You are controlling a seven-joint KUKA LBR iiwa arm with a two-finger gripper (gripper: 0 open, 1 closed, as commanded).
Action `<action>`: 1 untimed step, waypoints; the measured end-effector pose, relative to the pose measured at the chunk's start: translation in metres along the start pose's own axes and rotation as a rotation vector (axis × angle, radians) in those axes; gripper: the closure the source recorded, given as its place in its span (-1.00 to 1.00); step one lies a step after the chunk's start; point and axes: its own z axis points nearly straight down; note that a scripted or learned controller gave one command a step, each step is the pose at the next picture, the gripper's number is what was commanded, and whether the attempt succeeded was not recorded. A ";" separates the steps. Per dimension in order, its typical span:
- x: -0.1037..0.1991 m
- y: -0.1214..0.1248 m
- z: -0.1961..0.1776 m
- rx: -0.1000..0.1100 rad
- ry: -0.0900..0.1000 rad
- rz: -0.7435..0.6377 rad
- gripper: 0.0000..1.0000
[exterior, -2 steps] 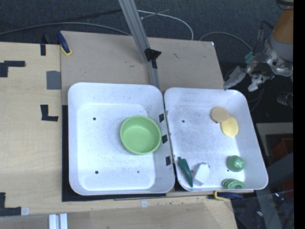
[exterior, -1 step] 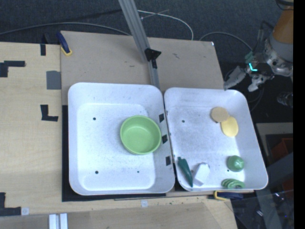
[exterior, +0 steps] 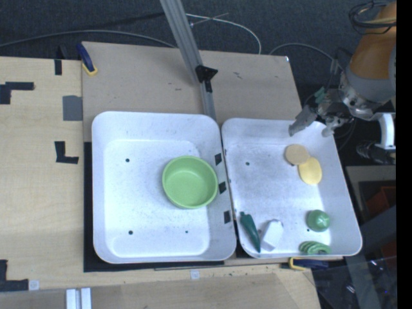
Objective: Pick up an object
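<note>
Overhead, camera view: gripper point(exterior: 313, 120) poised at top right corner of right bin point(exterior: 257, 131), fingers spread apart, nothing between them. Nearest candidate: tan disc point(exterior: 297, 154), just below and slightly left of fingers, touching yellow disc point(exterior: 311, 171) lower right of it. Farther down same bin: green ball point(exterior: 317, 220), green ridged piece point(exterior: 313, 248), white block point(exterior: 271, 233), dark green tool point(exterior: 250, 231). Green bowl point(exterior: 190, 182) in left bin point(exterior: 109, 172), well apart. Likely needs short drop down-left.
</note>
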 end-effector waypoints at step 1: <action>-0.010 -0.001 0.057 0.001 -0.001 0.001 -1.00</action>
